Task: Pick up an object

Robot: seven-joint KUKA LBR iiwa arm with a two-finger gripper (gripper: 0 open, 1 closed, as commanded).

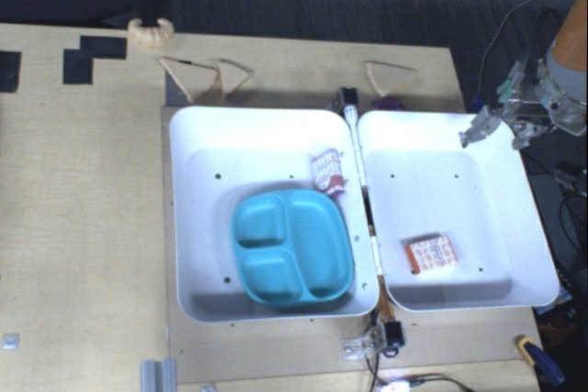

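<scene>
Hand (pixel 501 126) hovers over upper-right corner of right bin (pixel 514 289), fingers apart, nothing between them. Orange packet (pixel 432 253) lies flat in right bin, lower centre. Left bin (pixel 193 197) holds blue tray (pixel 292 245) w/ small wrapper (pixel 328 170) just above it, near divider.

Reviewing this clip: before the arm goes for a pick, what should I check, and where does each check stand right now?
1. Gripper clear of objects: ok, it sits at the right bin's upper right corner, nothing between its fingers.
2. Fingers spread for a grasp: ok, they look apart.
3. Target in the right bin: ok, an orange and white packet lies flat.
4. Packet free of walls: ok.
5. Left bin options: ok, a blue divided tray and a small wrapper, touching or apart cannot tell.
</scene>
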